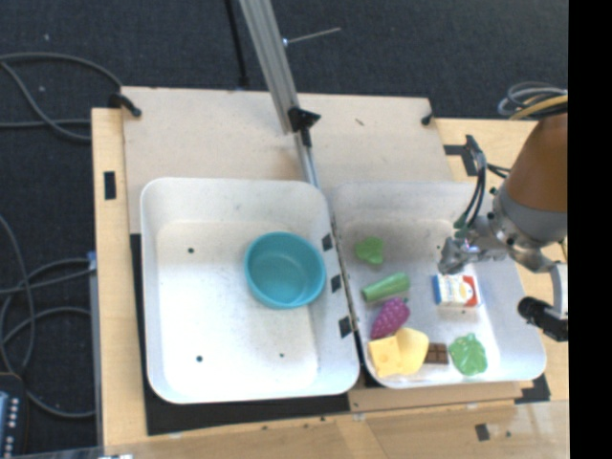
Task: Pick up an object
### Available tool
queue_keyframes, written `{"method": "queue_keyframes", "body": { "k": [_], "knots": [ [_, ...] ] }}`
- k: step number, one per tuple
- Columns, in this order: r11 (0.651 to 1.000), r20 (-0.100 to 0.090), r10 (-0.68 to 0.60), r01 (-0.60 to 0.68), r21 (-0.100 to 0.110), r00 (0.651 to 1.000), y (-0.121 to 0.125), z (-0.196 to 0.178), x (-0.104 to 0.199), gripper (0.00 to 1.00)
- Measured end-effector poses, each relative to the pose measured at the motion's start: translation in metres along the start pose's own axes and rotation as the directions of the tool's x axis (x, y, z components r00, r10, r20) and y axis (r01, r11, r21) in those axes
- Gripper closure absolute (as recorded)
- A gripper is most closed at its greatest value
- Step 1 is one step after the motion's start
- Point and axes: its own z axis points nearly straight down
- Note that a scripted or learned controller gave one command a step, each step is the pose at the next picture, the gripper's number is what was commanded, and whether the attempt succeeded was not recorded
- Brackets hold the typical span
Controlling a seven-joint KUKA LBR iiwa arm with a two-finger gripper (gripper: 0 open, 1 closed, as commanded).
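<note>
The right bin (411,208) holds several small toys: a green lump (369,251), a green cylinder (385,286), purple grapes (389,317), a yellow piece (399,352), a small brown block (436,355), a leafy green item (468,353) and a white carton with blue and red print (455,290). My gripper (457,253) hangs over the right part of this bin, just above the carton's far edge. Nothing shows between its fingers.
The left bin (182,352) holds a teal bowl (284,269). A slanted metal post (273,55) rises from behind the bins. Cables (38,84) lie on the dark floor at left. The arm's orange band (543,165) fills the right side.
</note>
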Motion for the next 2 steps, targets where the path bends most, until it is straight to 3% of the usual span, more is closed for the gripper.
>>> {"method": "queue_keyframes", "body": {
  "k": [1, 2],
  "knots": [
    [1.000, 0.000, -0.001, 0.001, 0.000, 1.000, 0.009, -0.062, 0.001, 1.00],
    [1.000, -0.002, -0.001, 0.001, 0.004, 1.000, 0.010, -0.082, 0.000, 1.00]
  ]
}}
